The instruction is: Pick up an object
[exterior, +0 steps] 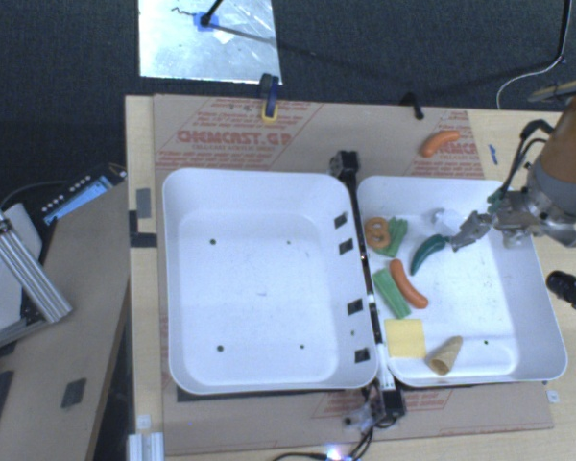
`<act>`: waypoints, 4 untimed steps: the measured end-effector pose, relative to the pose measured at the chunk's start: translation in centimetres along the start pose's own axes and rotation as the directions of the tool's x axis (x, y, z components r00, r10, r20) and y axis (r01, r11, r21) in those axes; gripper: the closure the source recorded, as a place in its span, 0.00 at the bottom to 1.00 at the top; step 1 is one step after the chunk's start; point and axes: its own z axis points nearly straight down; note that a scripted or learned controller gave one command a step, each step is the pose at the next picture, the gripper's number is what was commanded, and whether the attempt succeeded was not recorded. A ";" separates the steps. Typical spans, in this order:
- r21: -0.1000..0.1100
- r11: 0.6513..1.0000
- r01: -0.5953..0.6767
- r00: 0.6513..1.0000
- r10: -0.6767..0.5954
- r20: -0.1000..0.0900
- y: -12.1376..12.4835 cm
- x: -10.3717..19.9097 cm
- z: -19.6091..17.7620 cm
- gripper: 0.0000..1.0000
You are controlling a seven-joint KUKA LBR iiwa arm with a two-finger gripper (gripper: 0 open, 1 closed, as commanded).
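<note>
Objects for picking lie in the right bin [533, 349], seven counted from its near edge to its far one: one tan cone [445, 354], one yellow block [405, 337], one light green stick [392, 294], one orange sausage [409, 283] touching the stick, one dark green pepper [427, 252], one orange ring [376, 231] against a small green piece [396, 236], and one pale, whitish item [446, 220] too indistinct to name. All sit in the bin's left half, near the divider (the cone and block closest to the near rim). The gripper [464, 236] hangs low over the bin just right of the pepper's upper end, beside the whitish item; whether its fingers are spread or closed cannot be told, and nothing is seen pinched. The grey arm [566, 176] reaches in from the right. The left bin [187, 286] sits alongside. Both rest on a brown board [230, 133] printed with red lettering, where a second orange sausage [441, 143] lies beyond the right bin. A yellow-and-blue clamp [269, 98] grips the board's far edge. Beyond it, a shiny square sheet [206, 27] lies on dark carpet [413, 27].
</note>
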 end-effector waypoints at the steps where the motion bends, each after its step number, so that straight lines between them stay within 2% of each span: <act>1: -0.003 1.000 0.006 1.000 -0.006 -0.002 4.1 7.1 11.1 0.00; 2: -0.003 1.000 0.004 1.000 -0.004 0.004 8.0 8.4 10.4 0.00; 3: -0.005 1.000 0.002 1.000 -0.002 0.005 7.9 8.2 9.2 1.00; 4: -0.020 1.000 0.004 1.000 -0.004 0.002 10.4 9.4 -5.5 1.00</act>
